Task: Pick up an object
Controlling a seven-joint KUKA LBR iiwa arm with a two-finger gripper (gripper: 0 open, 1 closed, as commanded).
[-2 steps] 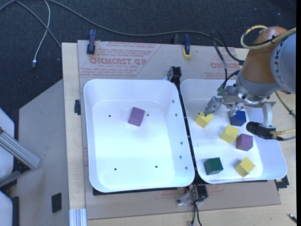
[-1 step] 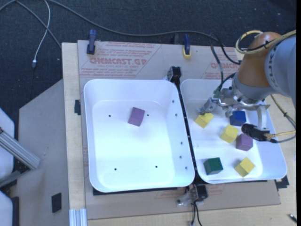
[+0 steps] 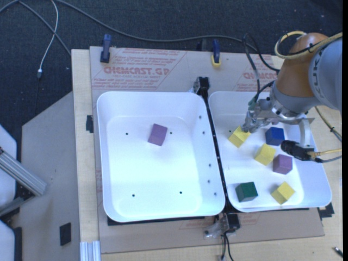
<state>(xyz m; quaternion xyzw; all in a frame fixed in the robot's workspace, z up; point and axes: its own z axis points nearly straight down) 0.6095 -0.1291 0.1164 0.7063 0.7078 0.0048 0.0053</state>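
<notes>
My gripper [image 3: 253,122] hangs low over the right bin [image 3: 321,185], in its upper left part. A yellow cube [image 3: 238,137] lies just below and left of the fingertips. A blue cube [image 3: 275,135] sits right beside the gripper on its right. Further down lie a second yellow cube [image 3: 265,154], a purple cube [image 3: 282,163], a green cube [image 3: 246,191] and a third yellow cube [image 3: 283,192]. In the left bin [image 3: 109,118] rests a lone purple cube [image 3: 157,134].
The arm's grey body and orange band [image 3: 296,64] cover the right bin's far right corner. A black part with a cable [image 3: 296,150] juts over the bin's right side. Blue and yellow clamps [image 3: 216,53] hold the board at the back.
</notes>
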